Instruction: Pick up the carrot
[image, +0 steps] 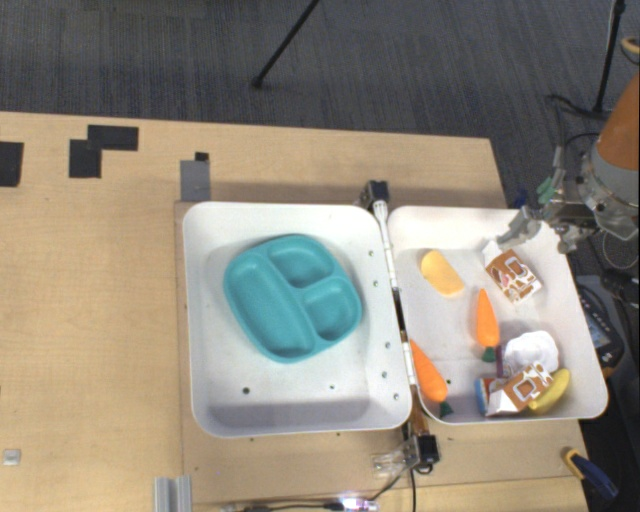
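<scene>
While the arm (612, 160) sits at the right edge of the camera view, its gripper (543, 222) hangs over the far right rim of the right bin (592, 345); whether the claw is released or clenched cannot be told, and nothing is seen in it. Two carrots lie in that bin. One carrot (486, 319) rests near the bin's middle, orange, tapered, dark green stub pointing toward the near side. A second carrot (429, 374) lies against the left wall, slanted, same colour, green end nearest the front corner. Around them: a yellow lemon-like piece (441, 273), a brown-and-white packet (513, 276), a white crumpled object (530, 351), a banana (551, 392) and another small packet (506, 392); print on both packets is unreadable. The left bin (215, 400) holds a teal divided plate (290, 296).
</scene>
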